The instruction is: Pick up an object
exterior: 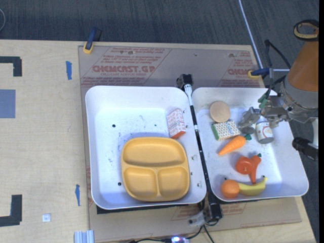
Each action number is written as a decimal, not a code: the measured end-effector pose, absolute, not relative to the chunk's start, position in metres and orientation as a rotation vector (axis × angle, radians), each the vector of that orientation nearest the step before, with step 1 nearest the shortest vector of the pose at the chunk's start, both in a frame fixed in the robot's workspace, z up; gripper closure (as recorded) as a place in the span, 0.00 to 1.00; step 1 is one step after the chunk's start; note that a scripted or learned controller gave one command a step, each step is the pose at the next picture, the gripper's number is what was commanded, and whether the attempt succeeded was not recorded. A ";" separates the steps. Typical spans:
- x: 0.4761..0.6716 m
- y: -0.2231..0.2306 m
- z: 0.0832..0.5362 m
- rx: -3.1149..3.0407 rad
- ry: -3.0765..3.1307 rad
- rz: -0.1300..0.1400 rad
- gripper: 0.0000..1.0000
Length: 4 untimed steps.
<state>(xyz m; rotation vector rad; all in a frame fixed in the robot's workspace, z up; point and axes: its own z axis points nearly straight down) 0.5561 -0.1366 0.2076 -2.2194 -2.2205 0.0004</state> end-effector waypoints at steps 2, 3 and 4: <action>0.595 -0.120 0.097 -2.222 -2.223 -0.002 0.00; 0.615 -0.091 0.085 -2.222 -2.225 -0.003 0.00; 0.604 -0.091 0.085 -2.221 -2.221 0.000 0.00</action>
